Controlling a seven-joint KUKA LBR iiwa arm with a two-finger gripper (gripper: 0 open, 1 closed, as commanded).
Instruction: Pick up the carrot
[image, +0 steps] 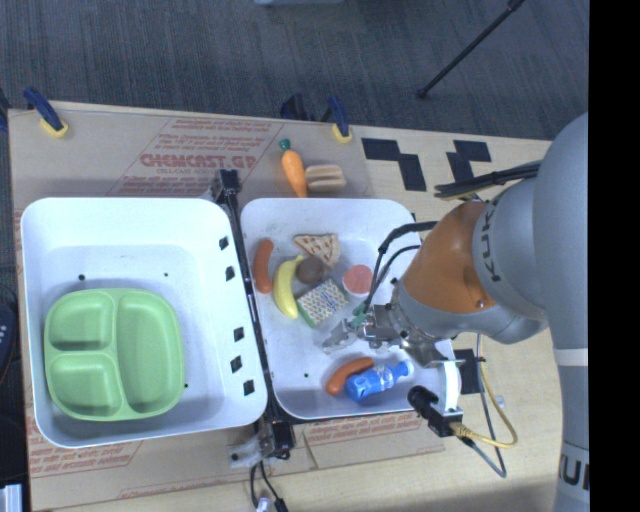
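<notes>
While tool aperture cannot be determined | carrot lies on table past right bin far rim | reposition above carrot first.

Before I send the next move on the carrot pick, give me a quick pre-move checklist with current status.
1. Carrot located: ok. The carrot lies on the bench behind the right bin, outside it, beside a small bun.
2. End effector near the carrot: not ok. The end effector is low in the right bin, near the orange sausage and blue bottle.
3. End effector free of items: cannot tell.
4. Carrot top unobstructed: ok.
5. Lookalikes: not ok, the orange sausage could be mistaken.
</notes>
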